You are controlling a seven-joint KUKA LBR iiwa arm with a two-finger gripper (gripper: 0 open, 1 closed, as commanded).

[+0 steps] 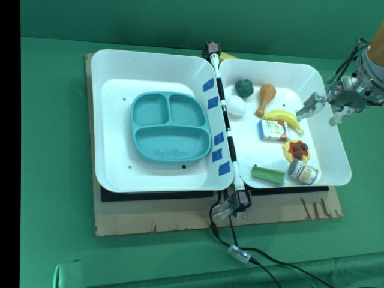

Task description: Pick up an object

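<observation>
Green cloth covers the whole bench [48, 131], and on it a brown cardboard sheet [150, 224] carries both white bins, its ragged front edge showing below them. I'll take the divider rail [227, 125] between the bins as my marker.

Left of the rail sits the left bin [114, 71], holding a teal divided plate [171, 128] near its middle with bare white floor all around it. Blue tape tabs [210, 86] run down this bin's wall right against the rail.

Right of the rail is the right bin [327, 143], where the small things crowd the middle. The arm [375, 65] comes in over that bin's far right rim, and the gripper [324, 108] hangs with its two fingers visibly spread apart, nothing between them, one fingertip close beside the banana's [283, 117] end.

Just right of the rail lie a white egg [236, 105] and, behind it, a dark green broccoli [243, 87]. Further right come a drumstick [264, 98], the yellow banana, and a small boxed carton [273, 130] touching the banana's underside. Toward the front lie a green celery-like stick [267, 174], a little pizza [296, 150] and a tin can [302, 172] on its side, the can nearest the front right corner. The back right corner of this bin is open floor.

Black cables [264, 263] trail off the rail's near end across the cloth.
</observation>
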